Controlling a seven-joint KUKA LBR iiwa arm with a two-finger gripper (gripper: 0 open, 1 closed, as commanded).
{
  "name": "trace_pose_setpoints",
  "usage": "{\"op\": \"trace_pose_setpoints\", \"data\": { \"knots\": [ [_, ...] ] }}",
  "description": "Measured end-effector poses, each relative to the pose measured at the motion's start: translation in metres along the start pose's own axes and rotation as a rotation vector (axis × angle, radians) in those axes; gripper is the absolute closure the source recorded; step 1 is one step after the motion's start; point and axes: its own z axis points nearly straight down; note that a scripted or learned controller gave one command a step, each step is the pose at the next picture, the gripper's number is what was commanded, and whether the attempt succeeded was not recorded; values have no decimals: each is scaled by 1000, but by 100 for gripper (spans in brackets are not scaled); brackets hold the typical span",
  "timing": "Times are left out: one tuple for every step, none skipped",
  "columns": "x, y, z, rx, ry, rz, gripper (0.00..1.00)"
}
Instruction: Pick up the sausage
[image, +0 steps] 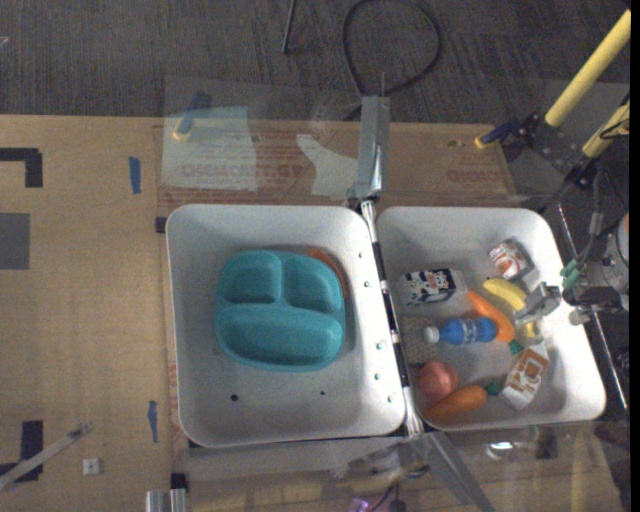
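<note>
Pincer at right bin's right edge — state can't tell; hovers nr yellow plastic banana, orange sausage.

Sausage: one, orange, short and rounded. I am seeing it lying at a slant in my right bin, touching the blue bottle, just beside the banana.

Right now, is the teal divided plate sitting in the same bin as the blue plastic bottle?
No, the teal divided plate lies in the left white bin, while the blue plastic bottle lies in the right white bin.
</note>
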Motion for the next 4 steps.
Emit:
{"op": "trace_pose_setpoints", "data": {
  "knots": [
    [71,1,138,-20,-4,82,0],
    [73,0,146,-20,-2,129,0],
    [71,1,136,-23,-4,134,100],
    [69,0,136,-24,-8,137,0]
  ]
}}
